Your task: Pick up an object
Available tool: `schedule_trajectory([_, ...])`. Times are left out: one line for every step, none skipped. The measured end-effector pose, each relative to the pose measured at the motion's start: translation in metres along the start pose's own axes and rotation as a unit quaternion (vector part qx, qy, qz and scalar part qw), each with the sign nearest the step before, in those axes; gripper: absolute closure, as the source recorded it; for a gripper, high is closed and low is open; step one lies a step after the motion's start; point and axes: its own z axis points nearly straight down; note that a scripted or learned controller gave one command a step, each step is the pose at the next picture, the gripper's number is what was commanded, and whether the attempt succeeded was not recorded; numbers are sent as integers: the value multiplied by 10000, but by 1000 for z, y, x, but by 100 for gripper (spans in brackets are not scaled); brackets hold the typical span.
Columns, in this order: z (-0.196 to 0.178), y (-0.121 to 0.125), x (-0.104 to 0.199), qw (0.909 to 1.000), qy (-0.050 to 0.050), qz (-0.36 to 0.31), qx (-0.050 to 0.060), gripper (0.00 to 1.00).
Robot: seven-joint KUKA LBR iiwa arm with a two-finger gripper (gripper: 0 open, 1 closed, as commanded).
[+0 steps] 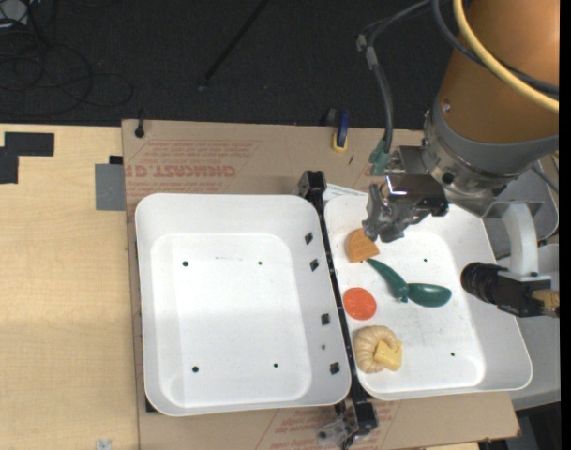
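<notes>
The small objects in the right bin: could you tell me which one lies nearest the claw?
The orange wedge, directly below the claw; the others lie farther down.

Wooden bench (pixel 51 289) bears cardboard sheet (pixel 219 157); two white bins (pixel 154 345) on top.

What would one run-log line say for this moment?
gripper: over right bin, at orange piece | unlifted: green spoon, red disc, yellow pastry
</notes>
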Motion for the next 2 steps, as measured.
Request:
schedule_trajectory([-92, 19, 73, 10000, 19, -49, -59, 100])
schedule_trajectory([-86, 51, 118, 10000, -2, -34, -10, 100])
